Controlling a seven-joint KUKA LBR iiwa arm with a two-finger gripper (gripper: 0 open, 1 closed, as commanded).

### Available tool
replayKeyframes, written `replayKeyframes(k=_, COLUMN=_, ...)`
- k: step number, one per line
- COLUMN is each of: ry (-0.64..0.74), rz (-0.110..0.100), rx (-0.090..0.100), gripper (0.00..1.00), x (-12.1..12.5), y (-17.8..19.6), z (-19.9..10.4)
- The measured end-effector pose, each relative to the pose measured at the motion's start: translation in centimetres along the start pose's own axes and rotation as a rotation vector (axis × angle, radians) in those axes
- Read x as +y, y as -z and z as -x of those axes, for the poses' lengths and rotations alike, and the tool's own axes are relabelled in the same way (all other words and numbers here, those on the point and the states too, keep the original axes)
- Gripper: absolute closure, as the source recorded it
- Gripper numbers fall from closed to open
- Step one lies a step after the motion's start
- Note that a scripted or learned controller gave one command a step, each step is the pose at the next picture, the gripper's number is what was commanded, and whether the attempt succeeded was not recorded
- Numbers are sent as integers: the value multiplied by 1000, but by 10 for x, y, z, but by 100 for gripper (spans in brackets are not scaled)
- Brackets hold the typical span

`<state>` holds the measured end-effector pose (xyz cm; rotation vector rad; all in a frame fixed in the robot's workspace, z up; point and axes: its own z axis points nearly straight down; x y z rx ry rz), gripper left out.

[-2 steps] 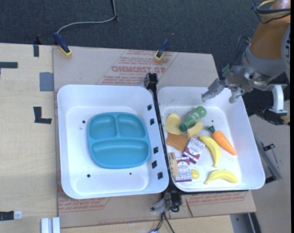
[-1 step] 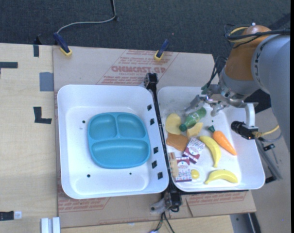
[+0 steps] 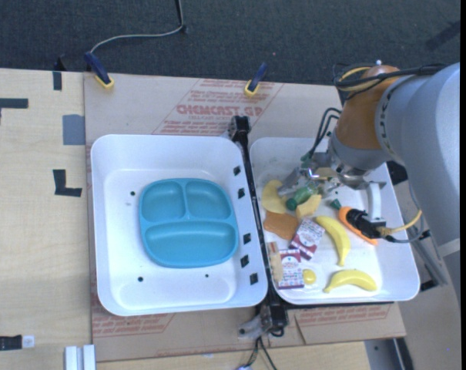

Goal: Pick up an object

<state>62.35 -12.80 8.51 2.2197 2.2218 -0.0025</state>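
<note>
My gripper (image 3: 303,182) reaches down into the right bin (image 3: 406,272) from the right, low over a cluster of small items. Its fingers stand around a green piece (image 3: 298,200) and a pale yellow piece (image 3: 272,195). Just below lie a brown wedge (image 3: 279,224), a red-and-white packet (image 3: 305,236) and another packet (image 3: 291,271). Two bananas lie further front: one (image 3: 336,237) beside the packets, one (image 3: 350,280) near the front rim. An orange carrot-like item (image 3: 357,223) lies at the right.
The left bin (image 3: 117,160) holds a blue divided plate (image 3: 189,222). Black clips run along the divider (image 3: 246,199) between the bins. Cardboard lies under both bins, with yellow clamps (image 3: 100,74) at its back edge. The arm's grey body (image 3: 417,137) overhangs the right bin's right side.
</note>
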Motion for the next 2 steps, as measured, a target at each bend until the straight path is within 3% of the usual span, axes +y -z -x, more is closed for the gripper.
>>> replayKeyframes(k=1, ry=0, rz=0, rx=-2, gripper=100, x=0, y=8, z=1)
replayKeyframes(k=2, ry=2, rz=-3, rx=3, gripper=100, x=-34, y=97, z=-62)
